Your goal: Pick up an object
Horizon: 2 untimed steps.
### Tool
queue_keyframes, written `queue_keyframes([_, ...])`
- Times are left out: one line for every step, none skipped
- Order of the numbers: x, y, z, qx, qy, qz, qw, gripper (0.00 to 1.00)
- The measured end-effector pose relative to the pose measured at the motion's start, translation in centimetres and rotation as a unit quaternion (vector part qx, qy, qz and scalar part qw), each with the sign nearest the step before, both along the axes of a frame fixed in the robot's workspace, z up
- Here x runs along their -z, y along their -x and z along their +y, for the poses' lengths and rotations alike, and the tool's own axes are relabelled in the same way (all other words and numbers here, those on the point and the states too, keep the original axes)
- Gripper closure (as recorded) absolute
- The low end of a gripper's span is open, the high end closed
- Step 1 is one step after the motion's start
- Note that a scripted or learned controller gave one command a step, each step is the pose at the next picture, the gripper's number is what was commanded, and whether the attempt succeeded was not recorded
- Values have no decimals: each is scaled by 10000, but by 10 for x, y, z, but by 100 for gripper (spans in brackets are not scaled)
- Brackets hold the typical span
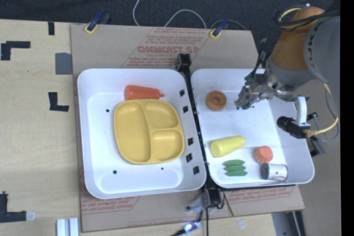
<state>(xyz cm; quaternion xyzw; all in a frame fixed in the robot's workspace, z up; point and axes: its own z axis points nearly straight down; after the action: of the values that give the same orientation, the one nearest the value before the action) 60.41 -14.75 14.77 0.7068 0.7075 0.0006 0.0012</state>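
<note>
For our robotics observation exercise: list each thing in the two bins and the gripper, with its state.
Yellow divided plate: flat in left bin, nothing on it.
Orange bottle: on its side, beside plate.
Doughnut: flat, right bin.
Yellow corn: lying down.
Green pea pod: lying flat.
Small can: tipped on its side.
Gripper: low over right bin, holding nothing visible.

Hand [244, 102] above right bin [287, 143], near doughnut [215, 100]

We see the grey arm [323, 47] entering from the right, its orange band [296, 41] above the wrist. The wrist angles down and left, ending in the gripper [244, 102], whose dark fingers point downward. Finger spacing is not discernible.
</note>
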Motion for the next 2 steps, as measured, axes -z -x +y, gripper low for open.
queue_keyframes([-42,-3,5,-3,-4,12,10000,100])
queue_keyframes([-93,-14,7,-6,0,1,10000,100])
